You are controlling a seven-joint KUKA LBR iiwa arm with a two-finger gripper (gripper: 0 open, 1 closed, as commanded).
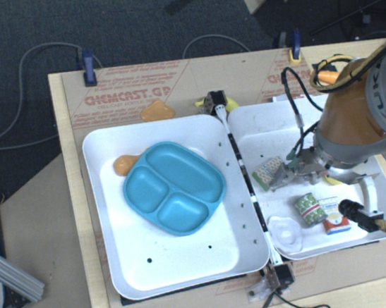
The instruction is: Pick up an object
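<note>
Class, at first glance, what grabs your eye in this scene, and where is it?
The blue divided plate stands out in the left bin, with an orange object peeking out at its upper left edge. The grey and orange arm reaches into the right bin, above small packets.

A blue divided plate (174, 186) lay flat in the left bin, an orange object (124, 164) touching its far-left edge. In the right bin lay a green-patterned packet (267, 172), a green-wrapped roll (307, 208), a clear cup (286, 231) and a red-and-white packet (337, 223).
</note>
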